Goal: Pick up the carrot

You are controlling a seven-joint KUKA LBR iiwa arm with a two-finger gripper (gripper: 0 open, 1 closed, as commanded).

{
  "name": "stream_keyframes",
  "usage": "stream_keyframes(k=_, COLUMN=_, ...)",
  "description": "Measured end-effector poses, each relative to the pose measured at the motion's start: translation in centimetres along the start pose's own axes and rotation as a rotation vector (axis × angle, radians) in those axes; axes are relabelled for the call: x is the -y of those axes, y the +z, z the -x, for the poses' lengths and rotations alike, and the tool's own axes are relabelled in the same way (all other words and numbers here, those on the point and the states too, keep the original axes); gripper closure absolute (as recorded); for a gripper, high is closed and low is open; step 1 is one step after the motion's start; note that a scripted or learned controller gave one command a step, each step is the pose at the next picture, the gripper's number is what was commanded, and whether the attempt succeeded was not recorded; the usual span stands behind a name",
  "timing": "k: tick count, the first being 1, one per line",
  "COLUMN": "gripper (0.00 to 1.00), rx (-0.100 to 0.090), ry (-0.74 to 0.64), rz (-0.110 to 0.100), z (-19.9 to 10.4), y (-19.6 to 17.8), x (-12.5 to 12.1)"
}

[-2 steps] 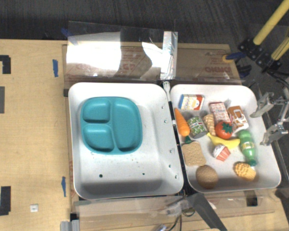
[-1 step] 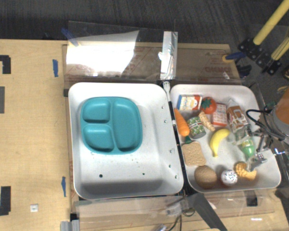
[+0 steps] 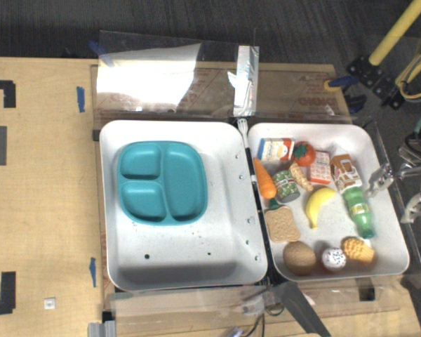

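Lying against the left wall of the right bin (image 3: 389,209), the carrot (image 3: 265,180) points its orange body up and away, with a small green packet (image 3: 288,186) just beside it on the right and a tan cracker (image 3: 282,224) below. Further right sit a banana (image 3: 318,203), a tomato (image 3: 304,154), a small milk carton (image 3: 275,149), a green bottle (image 3: 359,212) and a brown potato (image 3: 299,255), while the left bin (image 3: 224,258) bears a teal divided plate (image 3: 163,181). Metal parts at the right edge may belong to the gripper, but I cannot tell how its pincer stands.
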State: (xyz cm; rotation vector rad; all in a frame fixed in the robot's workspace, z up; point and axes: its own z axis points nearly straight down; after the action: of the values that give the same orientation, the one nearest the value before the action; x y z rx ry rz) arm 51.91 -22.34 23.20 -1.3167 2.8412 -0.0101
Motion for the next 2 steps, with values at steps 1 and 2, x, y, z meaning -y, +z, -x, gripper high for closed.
stream_keyframes(k=1, gripper=0.00, rx=-0.003, ry=-0.040, rz=0.013, z=-1.8, y=13.4, x=-2.4)
stream_keyframes(k=2, gripper=1.00, rx=0.003, ry=-0.043, rz=-0.002, z=-1.3, y=11.9, x=-2.1)
